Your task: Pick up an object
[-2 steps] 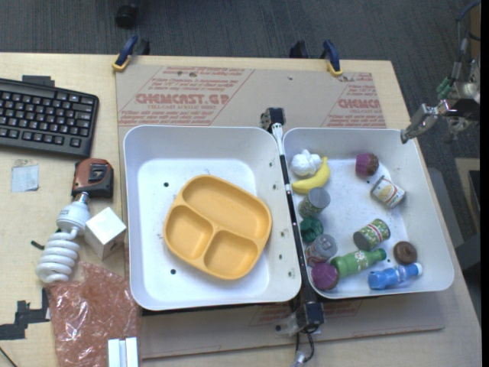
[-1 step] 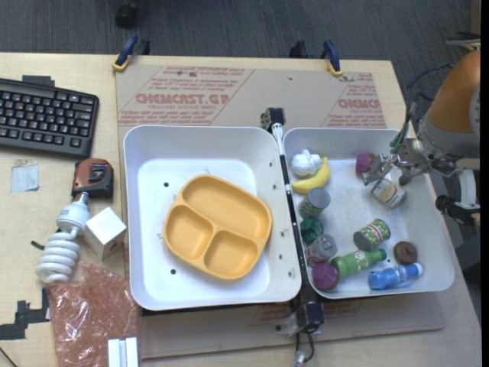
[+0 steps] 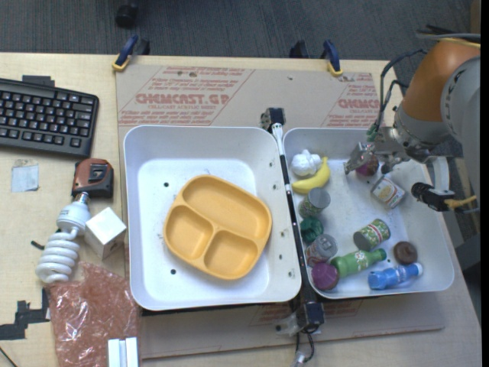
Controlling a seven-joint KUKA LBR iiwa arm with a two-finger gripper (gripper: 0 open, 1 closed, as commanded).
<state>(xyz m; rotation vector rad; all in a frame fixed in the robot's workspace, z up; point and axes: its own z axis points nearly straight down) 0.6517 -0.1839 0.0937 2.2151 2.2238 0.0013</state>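
Right bin (image 3: 435, 281), arm's hand (image 3: 365, 159) low near its upper edge.

**Two bins, side by side**

The divided tray (image 3: 218, 227) lies in the left bin (image 3: 145, 205). In the right bin (image 3: 435, 277), a banana (image 3: 315, 177) sits near the shared wall, a can (image 3: 371, 234) mid-bin, two bottles (image 3: 394, 275) along the front. Left of both bins (on the bench): keyboard (image 3: 46, 117), tape measure (image 3: 92, 177), bulb (image 3: 61, 243).

One fixed overhead camera, angled down, both white bins (image 3: 137, 205) framed, moderately near
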